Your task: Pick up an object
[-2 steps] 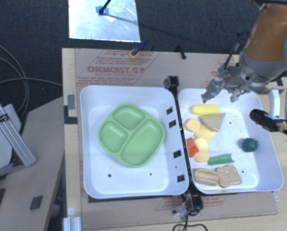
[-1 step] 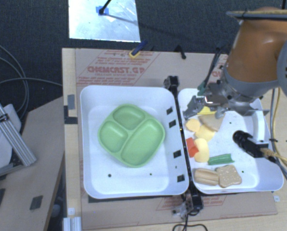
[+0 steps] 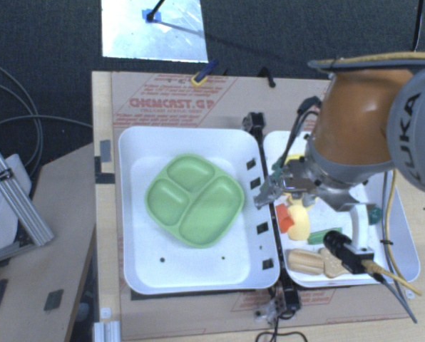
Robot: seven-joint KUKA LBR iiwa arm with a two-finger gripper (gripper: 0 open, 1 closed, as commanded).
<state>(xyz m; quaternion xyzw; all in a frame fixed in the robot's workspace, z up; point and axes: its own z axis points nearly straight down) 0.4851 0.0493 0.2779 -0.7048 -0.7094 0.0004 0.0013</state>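
Robotics lab bench, not a home. Two white bins [image 3: 137, 262] sit on a cardboard sheet [image 3: 173, 98] over a plywood table [image 3: 63, 191], with loose black cables [image 3: 27, 130] on dark carpet [image 3: 41, 34], aluminium framing [image 3: 16, 198] at left, and a grey-orange industrial arm [image 3: 369, 127] overhead.

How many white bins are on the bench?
2. The left white bin holds a green divided plate. The right white bin lies beside it, partly covered by the arm, with small toys inside; some may be hidden under the arm.
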